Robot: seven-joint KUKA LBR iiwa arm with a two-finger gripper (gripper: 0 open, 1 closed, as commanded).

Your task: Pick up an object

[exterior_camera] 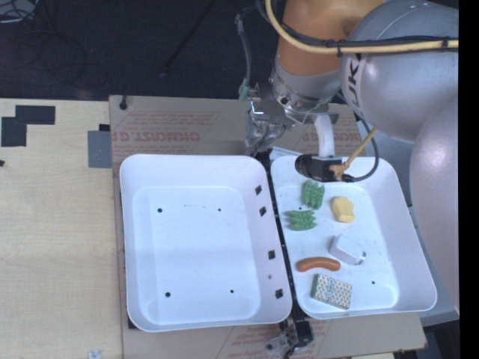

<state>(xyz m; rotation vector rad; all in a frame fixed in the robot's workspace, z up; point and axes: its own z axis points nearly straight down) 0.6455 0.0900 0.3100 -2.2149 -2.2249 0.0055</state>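
White bins [194, 172] hold 2 green pieces [313, 194], yellow lump [343, 209], orange sausage [318, 264].

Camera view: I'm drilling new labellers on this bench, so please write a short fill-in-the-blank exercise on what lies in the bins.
1. All the small objects lie in the ____ bin of the view.
2. The yellow piece lies to the ____ of the two green pieces.
3. The sausage lies just above the ____ packet.

Missing words: right; right; checkered

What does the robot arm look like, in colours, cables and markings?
The arm has rounded, glossy grey shells with an orange band above the wrist. A yellow cable loops across it. Dark letters sit on the grey shell. The gripper is a small metallic assembly.
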